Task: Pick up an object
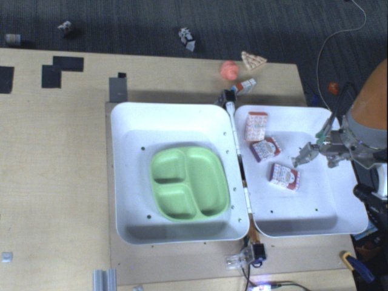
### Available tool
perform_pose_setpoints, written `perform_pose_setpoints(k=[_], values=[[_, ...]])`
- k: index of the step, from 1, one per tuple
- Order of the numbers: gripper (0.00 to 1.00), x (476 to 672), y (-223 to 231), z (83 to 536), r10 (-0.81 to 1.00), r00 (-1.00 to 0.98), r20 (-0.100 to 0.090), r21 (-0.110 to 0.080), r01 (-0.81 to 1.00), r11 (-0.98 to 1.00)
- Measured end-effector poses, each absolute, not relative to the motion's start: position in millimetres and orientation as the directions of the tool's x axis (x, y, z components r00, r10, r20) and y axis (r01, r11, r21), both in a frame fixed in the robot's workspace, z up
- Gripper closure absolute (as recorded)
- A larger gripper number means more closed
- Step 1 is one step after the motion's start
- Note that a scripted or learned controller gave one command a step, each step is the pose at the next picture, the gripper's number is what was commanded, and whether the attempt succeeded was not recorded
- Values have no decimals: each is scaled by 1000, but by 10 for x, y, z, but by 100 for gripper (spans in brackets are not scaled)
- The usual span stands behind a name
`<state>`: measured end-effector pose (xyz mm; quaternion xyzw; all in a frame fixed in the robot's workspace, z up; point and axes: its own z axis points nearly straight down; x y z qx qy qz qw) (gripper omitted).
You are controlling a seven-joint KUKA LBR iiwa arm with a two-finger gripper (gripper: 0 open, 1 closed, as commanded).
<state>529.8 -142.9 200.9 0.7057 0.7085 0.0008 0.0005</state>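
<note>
I am seeing the end effector (305, 156) hanging over the right bin (315, 217), just beside three red-and-white packets: one (256, 126) near the bin's top, one (265, 148) below it, one (284, 176) lowest. A green divided tray (189, 183) is lying in the left bin (130, 162). On the tabletop (54, 180) behind the bins, a pink ball (230, 70) is sitting.

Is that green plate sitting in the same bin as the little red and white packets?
No, the green plate lies in the left bin; the three packets lie in the right bin.

floor (121, 5) — dark carpet | bench (54, 180) — pale wood
</note>
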Motion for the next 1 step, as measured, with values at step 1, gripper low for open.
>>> perform_pose_setpoints(k=[1], values=[[0, 5449, -1196, 868, 1000, -4, -1, 9, 1000, 4]])
